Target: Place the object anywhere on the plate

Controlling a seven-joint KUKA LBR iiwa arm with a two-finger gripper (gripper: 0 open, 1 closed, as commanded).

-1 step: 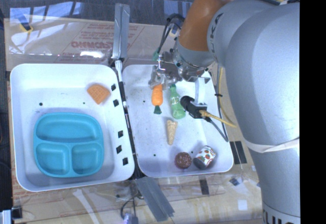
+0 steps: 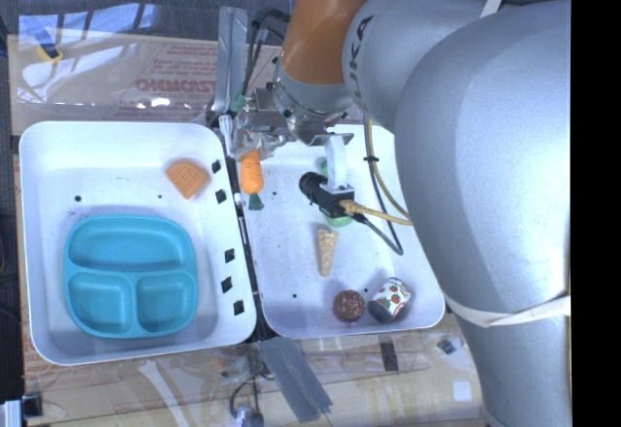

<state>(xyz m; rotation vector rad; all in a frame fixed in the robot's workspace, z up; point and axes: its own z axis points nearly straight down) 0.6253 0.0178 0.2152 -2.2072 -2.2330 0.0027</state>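
The gripper [image 2: 254,146] grips an orange carrot [image 2: 251,173] over the right bin [image 2: 291,313]'s left edge; blue plate [image 2: 129,275] lies in the left bin [image 2: 39,221], waffle [image 2: 187,177] nearby; cone [image 2: 326,249], brown ball [image 2: 348,305], patterned cup [image 2: 391,300] lie right; cardboard print unreadable.

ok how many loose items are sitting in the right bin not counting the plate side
4: a carrot at the upper left by the divider under the gripper, a cone mid-bin, a brown ball and a patterned cup near the front. The arm may hide more.

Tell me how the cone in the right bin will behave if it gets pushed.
The cone lies on its side on the bin floor, so a nudge would probably roll it in a curve around its narrow tip. It looks like small toy food, likely light and rigid.
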